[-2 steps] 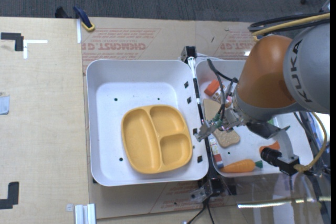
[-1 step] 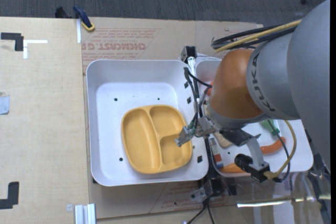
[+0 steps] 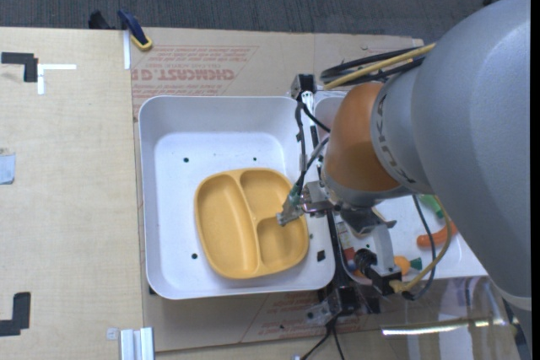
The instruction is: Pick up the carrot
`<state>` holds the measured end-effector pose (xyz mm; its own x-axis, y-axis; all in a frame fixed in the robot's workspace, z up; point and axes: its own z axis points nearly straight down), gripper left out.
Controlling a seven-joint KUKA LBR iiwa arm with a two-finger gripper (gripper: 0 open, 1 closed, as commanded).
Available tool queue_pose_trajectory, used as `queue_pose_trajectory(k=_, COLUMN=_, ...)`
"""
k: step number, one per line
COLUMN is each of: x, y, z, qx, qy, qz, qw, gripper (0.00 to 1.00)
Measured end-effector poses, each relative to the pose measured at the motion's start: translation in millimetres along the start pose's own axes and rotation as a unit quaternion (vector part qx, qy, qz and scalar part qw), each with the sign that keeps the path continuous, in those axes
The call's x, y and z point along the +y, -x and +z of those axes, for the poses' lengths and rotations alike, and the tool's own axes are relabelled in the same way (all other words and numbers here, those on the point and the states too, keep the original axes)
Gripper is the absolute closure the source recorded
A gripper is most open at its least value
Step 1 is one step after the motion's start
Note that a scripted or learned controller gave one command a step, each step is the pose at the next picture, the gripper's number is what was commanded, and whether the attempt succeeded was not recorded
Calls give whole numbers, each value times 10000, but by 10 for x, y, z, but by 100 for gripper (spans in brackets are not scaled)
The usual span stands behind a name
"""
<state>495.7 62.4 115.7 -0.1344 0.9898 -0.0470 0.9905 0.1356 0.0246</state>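
arm (image 3: 456,114) covered most of right bin (image 3: 456,259) | carrot (image 3: 435,239) peeked out below arm | yellow plate (image 3: 251,223) left of arm | jaws: cannot tell

Grey arm (image 3: 472,139) over right bin (image 3: 439,261), yellow divided plate (image 3: 245,223) in left bin (image 3: 169,181)

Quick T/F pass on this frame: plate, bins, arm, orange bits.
1. The yellow divided plate lies in the left bin. True.
2. The plate has one undivided well. False: it has three compartments.
3. The arm covers much of the right bin. True.
4. Orange pieces lie in the left bin. False: they are in the right bin, beside the arm.
5. The plate holds a carrot. False: its compartments look bare.
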Motion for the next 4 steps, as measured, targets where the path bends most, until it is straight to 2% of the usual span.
queue_pose_trajectory(k=1, x=-1, y=166, z=-94, qx=-116, qy=1, qz=101, qw=9999, gripper=100)
queue_pose_trajectory(k=2, x=142, y=-391, z=-616, qx=199, qy=-166, qz=1209, qw=9923, gripper=100)
queue_pose_trajectory(k=4, x=160, y=-364, z=-771, qx=164, qy=-199, qz=1142, qw=9931, gripper=100)
